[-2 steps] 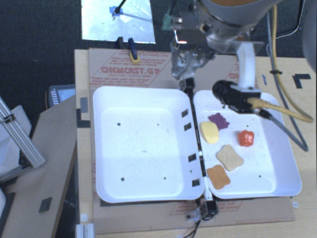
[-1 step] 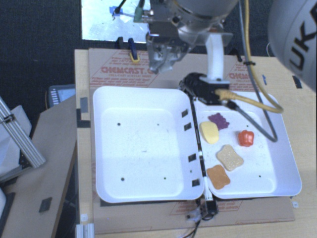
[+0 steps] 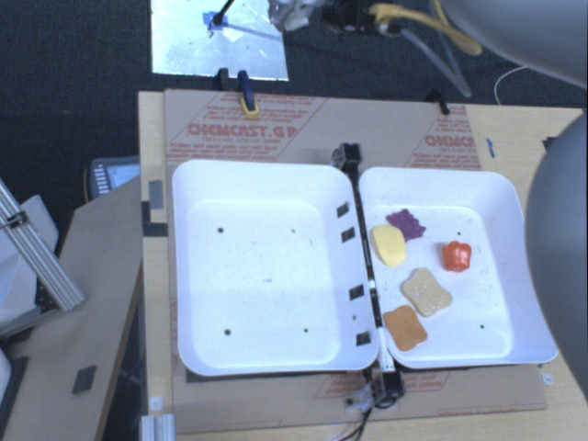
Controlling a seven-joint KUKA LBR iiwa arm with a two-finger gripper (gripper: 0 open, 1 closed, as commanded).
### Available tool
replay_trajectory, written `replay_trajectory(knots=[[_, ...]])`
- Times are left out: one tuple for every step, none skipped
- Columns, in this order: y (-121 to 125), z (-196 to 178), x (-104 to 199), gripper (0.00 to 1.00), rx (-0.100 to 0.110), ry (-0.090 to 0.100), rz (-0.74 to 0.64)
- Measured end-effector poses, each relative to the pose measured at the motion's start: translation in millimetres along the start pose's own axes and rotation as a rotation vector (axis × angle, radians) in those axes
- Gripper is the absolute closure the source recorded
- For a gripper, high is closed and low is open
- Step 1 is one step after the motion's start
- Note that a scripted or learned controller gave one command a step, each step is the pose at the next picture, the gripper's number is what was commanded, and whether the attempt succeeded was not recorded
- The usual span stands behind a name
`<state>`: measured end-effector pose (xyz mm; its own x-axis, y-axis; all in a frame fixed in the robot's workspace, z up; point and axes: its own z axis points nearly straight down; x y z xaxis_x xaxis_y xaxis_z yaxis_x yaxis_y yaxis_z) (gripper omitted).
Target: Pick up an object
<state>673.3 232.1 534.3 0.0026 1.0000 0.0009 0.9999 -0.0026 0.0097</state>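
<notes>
Camera view: five candidate objects, all in the right bin (image 3: pixel 497 187), lower right of the frame, none gripped. Yellow piece (image 3: pixel 389 245) sits near that bin's left wall, with the purple cluster (image 3: pixel 405 222) just above it and to the right, touching or nearly so. Red pepper-like piece (image 3: pixel 457 256) lies on its own toward the bin's middle right, apart from the rest. Tan toast slice (image 3: pixel 426 291) is below the yellow piece, tilted, and the orange flat piece (image 3: pixel 404 327) is just below and left of the toast, near the bin's lower left corner; can't tell if those two touch. Left bin (image 3: pixel 186 184) butts against the right one along the centre seam, where small black clips (image 3: pixel 349 235) run down the shared edge. Both bins rest on a brown cardboard sheet (image 3: pixel 303 122) with red CHEMCAST print, pinned at its top edge by a blue and yellow clamp (image 3: pixel 246 95). Gripper (image 3: pixel 296 12) is at the top centre of the frame, well apart from the bins and every object, over the dark floor beside a shiny metal sheet (image 3: pixel 216 26) at upper left. Open or shut: cannot tell, it is blurred and cut by the frame edge. Grey arm (image 3: pixel 514 7) fills the upper right corner, with a yellow cable (image 3: pixel 423 16) running along it. Aluminium extrusion (image 3: pixel 37 255) lies at the left edge.
</notes>
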Motion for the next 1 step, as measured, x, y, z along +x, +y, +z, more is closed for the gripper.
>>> replay_trajectory(knots=[[-42.5,-1.5,2.2,1.0,0.01,0.0,-0.007]])
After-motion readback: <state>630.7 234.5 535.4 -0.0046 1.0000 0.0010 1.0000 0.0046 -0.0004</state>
